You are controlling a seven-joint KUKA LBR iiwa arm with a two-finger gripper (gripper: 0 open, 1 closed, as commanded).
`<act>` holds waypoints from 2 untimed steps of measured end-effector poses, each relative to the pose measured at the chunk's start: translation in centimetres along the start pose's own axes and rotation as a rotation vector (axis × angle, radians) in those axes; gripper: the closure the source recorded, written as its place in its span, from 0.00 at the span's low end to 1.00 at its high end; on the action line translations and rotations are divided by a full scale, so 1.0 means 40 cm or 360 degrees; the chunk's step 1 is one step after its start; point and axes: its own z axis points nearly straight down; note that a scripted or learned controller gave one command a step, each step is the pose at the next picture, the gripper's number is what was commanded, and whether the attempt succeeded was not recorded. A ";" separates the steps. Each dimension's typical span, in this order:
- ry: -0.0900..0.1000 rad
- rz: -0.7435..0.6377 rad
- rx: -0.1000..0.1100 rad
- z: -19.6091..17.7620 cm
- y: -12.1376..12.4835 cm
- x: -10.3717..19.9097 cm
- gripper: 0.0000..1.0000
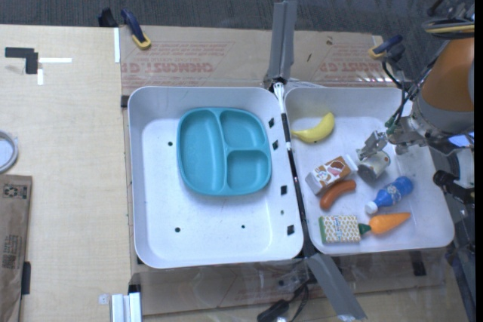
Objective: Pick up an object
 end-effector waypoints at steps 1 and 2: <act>-0.0002 0.0004 -0.0002 -0.024 0.001 -0.002 1.00; -0.0002 0.0004 -0.0002 -0.024 0.001 -0.002 0.00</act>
